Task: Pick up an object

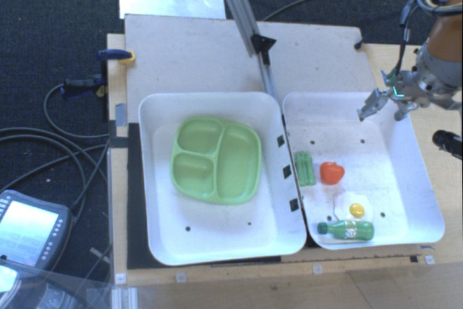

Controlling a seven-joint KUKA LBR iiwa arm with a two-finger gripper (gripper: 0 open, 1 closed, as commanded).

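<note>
Arm [441,47] cut off at right edge, only wrist and gripper [387,105] visible over right bin's [412,155] far side. Fingers look spread, nothing between them. Objects sit well apart from it near the bin's front-left: green block [305,168], red piece [332,172], fried egg [355,209], green bottle [347,229]. Left bin [155,155] holds green divided tray [216,160].

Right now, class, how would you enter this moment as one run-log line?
gripper: above right bin's far edge, holding nothing | right bin: green bottle, fried egg, tomato | left bin: green plate
</note>
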